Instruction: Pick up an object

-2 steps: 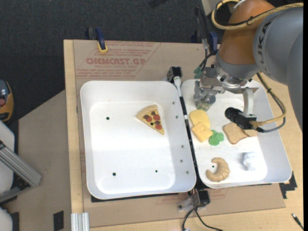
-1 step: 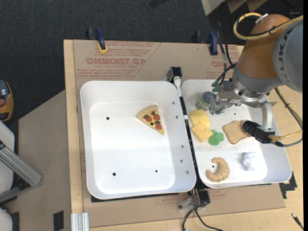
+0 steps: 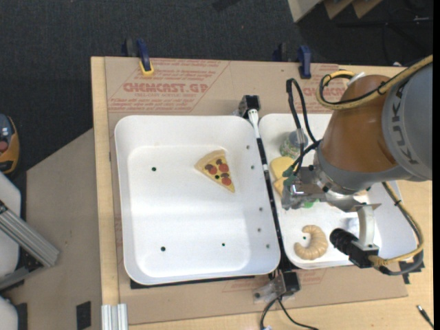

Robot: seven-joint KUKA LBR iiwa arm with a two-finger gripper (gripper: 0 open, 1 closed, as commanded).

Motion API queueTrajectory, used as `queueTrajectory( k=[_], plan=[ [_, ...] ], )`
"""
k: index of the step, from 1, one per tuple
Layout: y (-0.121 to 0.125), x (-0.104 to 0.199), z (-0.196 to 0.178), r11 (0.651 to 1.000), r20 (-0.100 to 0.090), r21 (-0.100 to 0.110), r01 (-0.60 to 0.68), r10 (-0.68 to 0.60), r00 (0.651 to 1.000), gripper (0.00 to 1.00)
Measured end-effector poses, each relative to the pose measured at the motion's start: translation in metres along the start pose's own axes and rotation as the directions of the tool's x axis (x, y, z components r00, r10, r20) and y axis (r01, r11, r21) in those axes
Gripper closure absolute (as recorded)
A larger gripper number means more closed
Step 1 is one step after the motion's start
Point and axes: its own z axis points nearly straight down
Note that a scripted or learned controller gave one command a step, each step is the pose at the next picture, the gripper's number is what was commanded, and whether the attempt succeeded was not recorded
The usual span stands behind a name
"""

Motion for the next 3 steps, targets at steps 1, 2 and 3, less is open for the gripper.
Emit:
queueTrajectory(
  k=[1,2,3],
  plan=[
    [0.010,0.022,-0.104,1.000,0.003,-0.023,0.001,-0.001,1.000,1.00],
    [-0.010,0.025,-0.320,0.999,0.002,-0.032,-0.001,0.001,1.000,1.00],
    [-0.011,-0.060,-0.354,1.000,0.008,-0.020,-0.012,0.012,1.000,1.00]
  ],
)
